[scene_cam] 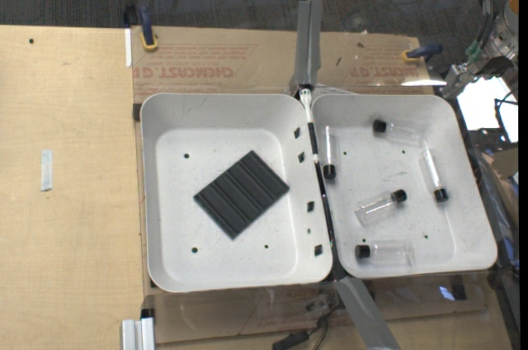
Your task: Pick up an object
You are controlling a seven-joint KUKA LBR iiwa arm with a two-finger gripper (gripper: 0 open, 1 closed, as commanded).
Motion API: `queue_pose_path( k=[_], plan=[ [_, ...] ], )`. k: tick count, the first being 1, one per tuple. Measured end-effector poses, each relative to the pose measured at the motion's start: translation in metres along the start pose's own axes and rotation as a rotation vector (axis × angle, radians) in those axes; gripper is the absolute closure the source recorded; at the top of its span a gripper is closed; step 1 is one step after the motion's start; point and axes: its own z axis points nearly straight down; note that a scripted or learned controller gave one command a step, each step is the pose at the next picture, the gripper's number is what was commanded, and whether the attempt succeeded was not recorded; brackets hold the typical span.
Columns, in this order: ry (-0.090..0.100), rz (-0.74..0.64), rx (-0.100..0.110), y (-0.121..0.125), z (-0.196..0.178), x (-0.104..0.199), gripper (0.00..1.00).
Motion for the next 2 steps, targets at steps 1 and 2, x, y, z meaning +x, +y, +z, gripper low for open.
queue_pose_path(
  k=[1, 2],
  plan=[
    [0.000, 0.000, 0.000, 0.0000, 0.0000, 0.0000, 0.00],
    [0.000, 0.000, 0.000, 0.0000, 0.0000, 0.0000, 0.00]
  ],
)
